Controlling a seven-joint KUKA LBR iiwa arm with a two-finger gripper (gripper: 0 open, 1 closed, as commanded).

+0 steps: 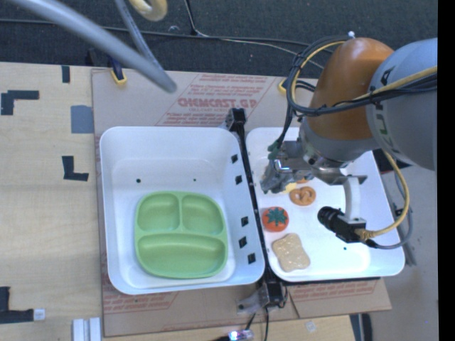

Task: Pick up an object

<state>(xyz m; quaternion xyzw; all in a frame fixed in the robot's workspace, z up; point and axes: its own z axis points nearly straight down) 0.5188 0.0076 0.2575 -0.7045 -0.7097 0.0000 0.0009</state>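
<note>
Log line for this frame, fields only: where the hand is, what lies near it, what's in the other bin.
hand: low in right bin | near: pretzel, tomato, bread slice | left bin: green divided plate | grasp: none visible

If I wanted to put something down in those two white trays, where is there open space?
The left bin has a bare strip between its far wall and the green divided plate. In the right bin, the near-right corner past the beige piece is bare. It is crowded around the gripper, pretzel and tomato.
</note>
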